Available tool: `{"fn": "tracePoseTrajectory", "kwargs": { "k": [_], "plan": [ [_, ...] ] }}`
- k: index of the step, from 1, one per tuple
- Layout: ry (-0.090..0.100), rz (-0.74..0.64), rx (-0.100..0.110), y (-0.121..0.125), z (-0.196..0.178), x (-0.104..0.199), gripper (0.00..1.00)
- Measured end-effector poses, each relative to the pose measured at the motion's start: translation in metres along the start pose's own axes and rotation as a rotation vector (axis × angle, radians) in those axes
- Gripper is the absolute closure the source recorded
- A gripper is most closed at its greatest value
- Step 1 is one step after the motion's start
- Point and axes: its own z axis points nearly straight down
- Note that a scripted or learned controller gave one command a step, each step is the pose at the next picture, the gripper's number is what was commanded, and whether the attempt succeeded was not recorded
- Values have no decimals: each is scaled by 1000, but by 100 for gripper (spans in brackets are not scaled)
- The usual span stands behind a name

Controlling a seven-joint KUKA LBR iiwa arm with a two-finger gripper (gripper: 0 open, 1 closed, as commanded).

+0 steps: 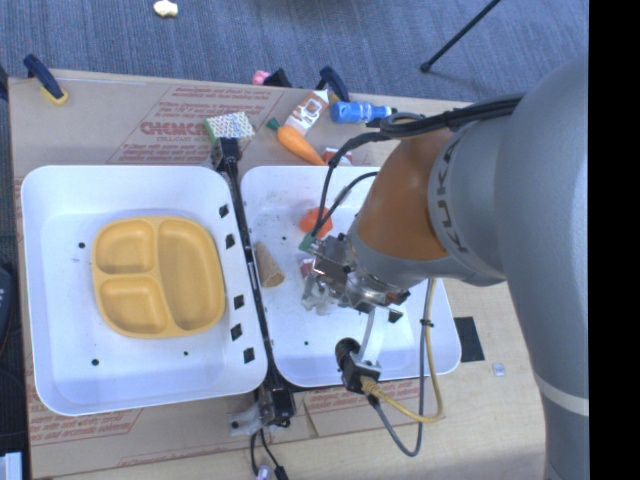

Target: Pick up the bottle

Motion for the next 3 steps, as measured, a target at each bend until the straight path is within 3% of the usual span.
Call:
{"fn": "tracePoseTrajectory", "kwargs": {
  "k": [1, 2, 3],
  "plan": [
    [0, 112, -4, -17, 0, 37, 100],
    [-1, -49, 0, -36, 1, 76, 100],
    [-1, -150, -1, -45, 1, 96, 100]
  ]
}}
